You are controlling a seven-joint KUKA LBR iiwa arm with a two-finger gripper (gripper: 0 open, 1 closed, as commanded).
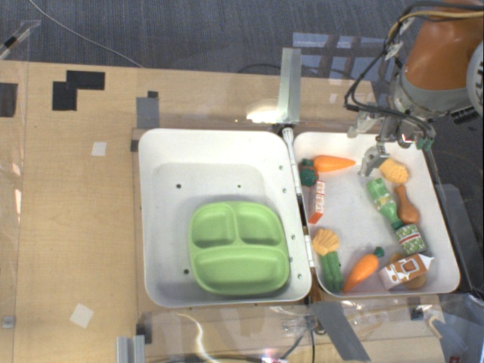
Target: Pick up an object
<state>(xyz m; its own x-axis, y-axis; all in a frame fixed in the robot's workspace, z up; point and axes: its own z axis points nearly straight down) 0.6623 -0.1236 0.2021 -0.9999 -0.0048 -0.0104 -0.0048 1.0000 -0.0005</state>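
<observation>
Two grey fingers point(373, 162) of the gripper point(376, 165) hang parted a little over the far end of the right bin point(448, 278), with nothing between them, just beside a chicken drumstick point(398, 184) and a green bottle point(382, 197). Around them lie a carrot point(333, 162) near the far wall, a second carrot point(362, 270), corn point(327, 249) and a small carton point(405, 270) toward the near wall, while the left bin point(162, 157) holds a green divided plate point(239, 246). By my judgement the pick is barely begun: nothing is grasped or lifted, so closing on a toy and raising it both remain.
</observation>
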